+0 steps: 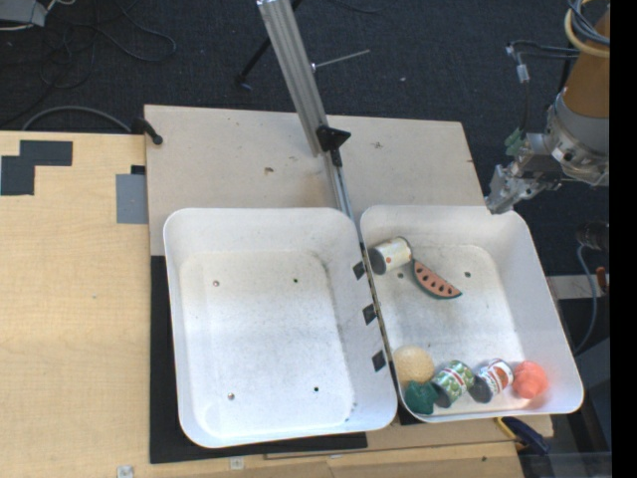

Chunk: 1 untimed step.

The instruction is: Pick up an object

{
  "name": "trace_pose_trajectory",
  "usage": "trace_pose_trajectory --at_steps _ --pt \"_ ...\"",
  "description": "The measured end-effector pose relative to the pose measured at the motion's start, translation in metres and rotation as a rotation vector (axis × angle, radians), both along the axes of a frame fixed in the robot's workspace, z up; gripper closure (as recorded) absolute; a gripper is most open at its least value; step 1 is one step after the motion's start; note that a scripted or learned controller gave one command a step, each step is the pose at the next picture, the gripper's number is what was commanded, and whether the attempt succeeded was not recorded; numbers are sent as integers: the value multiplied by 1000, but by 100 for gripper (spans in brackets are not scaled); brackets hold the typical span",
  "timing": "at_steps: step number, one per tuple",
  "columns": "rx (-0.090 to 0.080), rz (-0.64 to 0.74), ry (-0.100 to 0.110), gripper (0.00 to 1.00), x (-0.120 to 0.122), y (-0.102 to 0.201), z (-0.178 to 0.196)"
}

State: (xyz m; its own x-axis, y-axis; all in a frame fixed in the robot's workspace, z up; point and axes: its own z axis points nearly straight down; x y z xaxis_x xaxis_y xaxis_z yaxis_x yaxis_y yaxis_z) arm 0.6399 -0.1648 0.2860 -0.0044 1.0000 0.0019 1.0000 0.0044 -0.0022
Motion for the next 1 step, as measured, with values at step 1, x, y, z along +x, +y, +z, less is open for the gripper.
trace_pose_trajectory --at_steps 1 --pt "1 1 2 100 -11 61 -5"
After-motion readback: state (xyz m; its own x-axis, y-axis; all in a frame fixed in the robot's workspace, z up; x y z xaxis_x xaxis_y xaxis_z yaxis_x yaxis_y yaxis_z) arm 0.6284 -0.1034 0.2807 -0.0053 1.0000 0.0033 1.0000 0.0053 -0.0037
